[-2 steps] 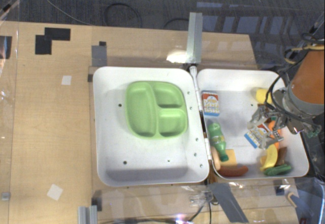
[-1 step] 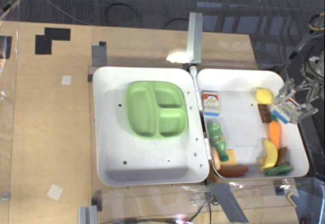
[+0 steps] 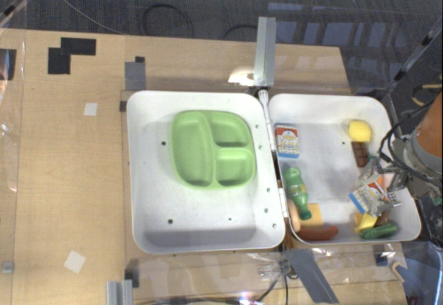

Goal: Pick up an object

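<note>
The right bin [image 3: 325,117] holds several toy foods. A small red, white and blue carton [image 3: 287,141] lies near its left wall, with a green bottle [image 3: 295,188] just below it. A yellow lemon [image 3: 359,131] and a brown bar [image 3: 360,153] sit toward the far right. My gripper [image 3: 379,181] hangs low at the bin's right side, over a blue and white packet [image 3: 365,196]. The arm [image 3: 426,151] comes in from the right edge. A yellow piece [image 3: 365,221] and a green pickle [image 3: 379,231] lie close below the gripper.
A green divided plate [image 3: 211,148] rests in the left bin [image 3: 149,214]. A sausage [image 3: 318,232] and an orange block [image 3: 314,212] lie at the right bin's near-left corner. A metal post [image 3: 265,51] stands behind the bins' shared wall. Cables hang beside the arm.
</note>
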Motion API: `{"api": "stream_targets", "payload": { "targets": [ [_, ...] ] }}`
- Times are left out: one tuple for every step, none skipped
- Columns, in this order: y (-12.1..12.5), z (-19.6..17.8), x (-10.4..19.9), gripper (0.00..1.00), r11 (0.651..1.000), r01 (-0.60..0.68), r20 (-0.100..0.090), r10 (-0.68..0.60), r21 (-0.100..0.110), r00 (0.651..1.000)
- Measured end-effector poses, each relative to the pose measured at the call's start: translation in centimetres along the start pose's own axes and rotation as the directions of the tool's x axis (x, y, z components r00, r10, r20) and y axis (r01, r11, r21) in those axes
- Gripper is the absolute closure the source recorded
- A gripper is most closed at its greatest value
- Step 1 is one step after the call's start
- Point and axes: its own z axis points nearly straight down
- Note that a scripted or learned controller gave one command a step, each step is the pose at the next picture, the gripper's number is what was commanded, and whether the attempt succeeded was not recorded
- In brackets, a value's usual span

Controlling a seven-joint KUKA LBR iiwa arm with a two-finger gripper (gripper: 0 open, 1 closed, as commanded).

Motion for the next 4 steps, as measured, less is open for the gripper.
{"api": "stream_targets", "payload": {
  "targets": [
    [-0.2, -1.3, -1.0, 1.0, 0.904, 0.427, 0.004, -0.427, 0.004, 0.904],
    [-0.5, -2.1, -2.6, 1.0, 0.732, 0.681, 0.002, -0.681, 0.005, 0.732],
    [-1.2, 5.2, -5.9, 1.0, 0.89, 0.456, 0.007, -0.456, 0.008, 0.89],
    [-1.2, 5.3, -5.8, 0.0, 0.891, 0.455, 0.006, -0.455, 0.007, 0.891]
  ]
}}
